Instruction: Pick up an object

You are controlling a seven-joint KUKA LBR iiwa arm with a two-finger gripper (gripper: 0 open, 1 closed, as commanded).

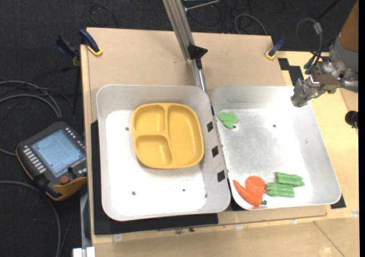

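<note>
Camera view, from above at a slant.

Bench (142, 62): tan board, carrying two shallow white bins side by side.

Left bin (114, 193): holds one yellow divided plate (168, 135), three compartments, lying flat near the bin's middle, slightly toward the far edge and the right edge. Nothing visible in its compartments.

Right bin (296, 136): holds four small items.
- Green leaf-shaped piece (228, 119), near the far left corner, just beside the left edge.
- Red tomato-like piece (255, 183), near the near left corner.
- Orange carrot-like piece (245, 193), touching the tomato piece on its near-left side, close to the near edge.
- Green bean pods (285, 184), two, lying side by side just right of the tomato piece, along the near edge.

Gripper (300, 97): at the far right corner of the right bin, over or just beside the rim, well apart from every item in the bin. Grey, pointing down and to the left. Fingers too small and dark to read; open or closed cannot be told. Nothing visible between them.

Off the bench, on the dark floor at left: handheld control unit (54, 159) with lit screen, orange-edged, cables around it.
</note>
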